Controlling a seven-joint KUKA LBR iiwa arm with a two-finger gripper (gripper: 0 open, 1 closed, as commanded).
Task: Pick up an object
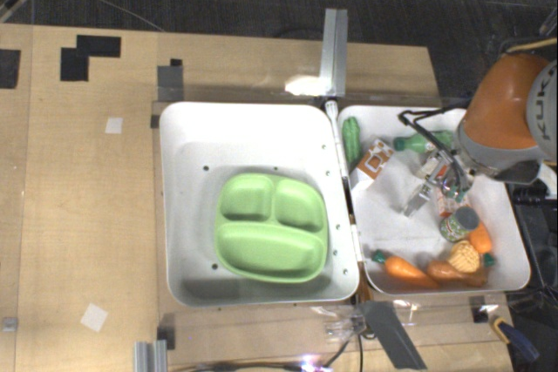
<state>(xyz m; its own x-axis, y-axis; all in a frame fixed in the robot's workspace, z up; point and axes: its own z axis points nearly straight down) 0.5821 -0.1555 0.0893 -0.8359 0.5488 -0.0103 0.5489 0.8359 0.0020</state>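
Dark ribbed carpet runs behind a pale wooden bench with a smooth, matte top that carries two shallow white bins side by side. Largest is the left bin, glossy plastic with rounded corners; in it lies a lime-green tray, soft-edged and split into three compartments. The right bin holds the small things. The grey arm with its rounded orange band reaches in over the far right of that bin, and the gripper hangs above its middle — whether the jaws are open or closed cannot be told, and nothing visibly sits between them. An orange carrot lies tapered along the near wall, beside a bumpy yellow corn cob. A slim green cucumber rests against the left wall, near a small printed carton.
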